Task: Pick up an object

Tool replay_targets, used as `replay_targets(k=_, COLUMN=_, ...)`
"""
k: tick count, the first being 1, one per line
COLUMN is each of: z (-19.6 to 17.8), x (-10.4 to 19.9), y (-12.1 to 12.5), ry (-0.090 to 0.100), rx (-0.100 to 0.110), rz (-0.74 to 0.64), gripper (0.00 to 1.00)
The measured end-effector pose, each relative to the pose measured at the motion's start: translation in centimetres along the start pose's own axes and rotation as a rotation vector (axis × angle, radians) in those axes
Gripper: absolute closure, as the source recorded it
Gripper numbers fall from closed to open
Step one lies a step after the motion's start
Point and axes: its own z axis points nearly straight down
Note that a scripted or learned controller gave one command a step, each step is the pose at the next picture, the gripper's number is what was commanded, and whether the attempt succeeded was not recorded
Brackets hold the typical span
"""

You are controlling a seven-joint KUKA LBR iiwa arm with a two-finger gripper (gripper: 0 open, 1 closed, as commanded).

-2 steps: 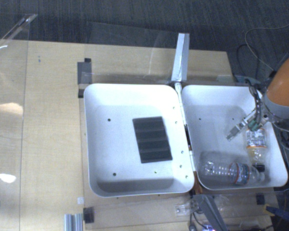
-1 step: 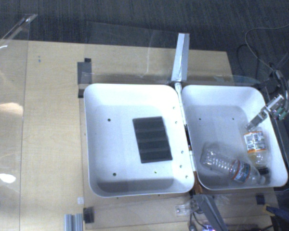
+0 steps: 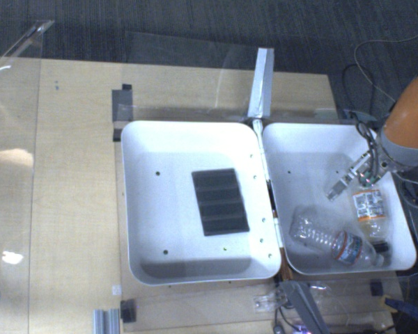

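In the right bin (image 3: 301, 148) a clear plastic bottle (image 3: 320, 236) with a blue label lies on its side near the front. A smaller bottle (image 3: 370, 209) with a white label and a dark cap lies beside it at the right wall. My gripper (image 3: 336, 186) hangs over the middle of this bin, tilted down to the left. It is just left of the small bottle and above the clear one, with nothing seen in it. The arm's orange band (image 3: 411, 117) sits at the right edge. A black ridged rectangular pad (image 3: 220, 201) lies flat in the left bin (image 3: 136, 186).
A metal post (image 3: 260, 82) rises behind the wall where the two bins meet. Clear plastic panels stand at the back and left of the wooden bench (image 3: 63, 186). Cables run at the right and at the front.
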Motion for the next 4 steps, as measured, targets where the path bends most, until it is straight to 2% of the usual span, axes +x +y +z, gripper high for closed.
replay_targets(k=1, z=-6.2, x=0.2, y=-0.4, ry=-0.004, rx=-0.002, rz=-0.087, gripper=0.0)
replay_targets(k=2, z=2.1, x=-0.9, y=0.9, ry=-0.007, rx=-0.004, rz=-0.09, gripper=0.0)
replay_targets(k=3, z=-1.6, x=0.2, y=-0.5, ry=-0.004, rx=-0.002, rz=-0.148, gripper=0.0)
replay_targets(k=4, z=2.1, x=-0.8, y=0.8, ry=-0.007, rx=-0.003, rz=-0.247, gripper=0.0)
